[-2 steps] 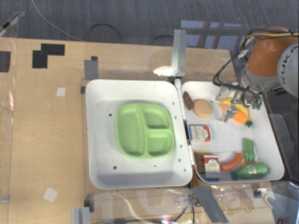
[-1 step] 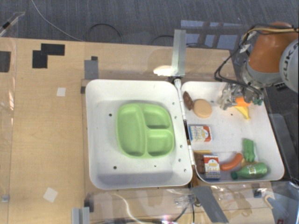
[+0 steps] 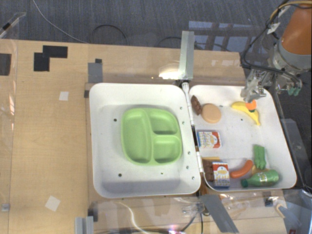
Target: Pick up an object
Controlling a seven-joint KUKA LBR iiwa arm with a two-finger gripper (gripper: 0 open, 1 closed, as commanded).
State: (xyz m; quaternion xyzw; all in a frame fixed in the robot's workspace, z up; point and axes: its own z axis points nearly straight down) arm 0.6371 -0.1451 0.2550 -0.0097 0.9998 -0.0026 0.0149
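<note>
A pale wooden bench [image 3: 48, 145] stands on grey carpet [image 3: 122, 9]. On it, two white bins sit side by side, touching along their inner edges. The left bin [image 3: 105, 179] holds a green divided plate [image 3: 148, 135] near its middle, with one long section on the left and two smaller ones on the right. A metal post [image 3: 186, 52] stands behind the seam between the bins. Black tape marks [image 3: 48, 55] lie at the bench's far left, with small white squares [image 3: 64, 96] nearer. A thin cable [image 3: 48, 18] crosses the carpet.

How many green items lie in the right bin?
2: a small green piece near the right wall, and a green bottle just below it at the front right corner.
</note>
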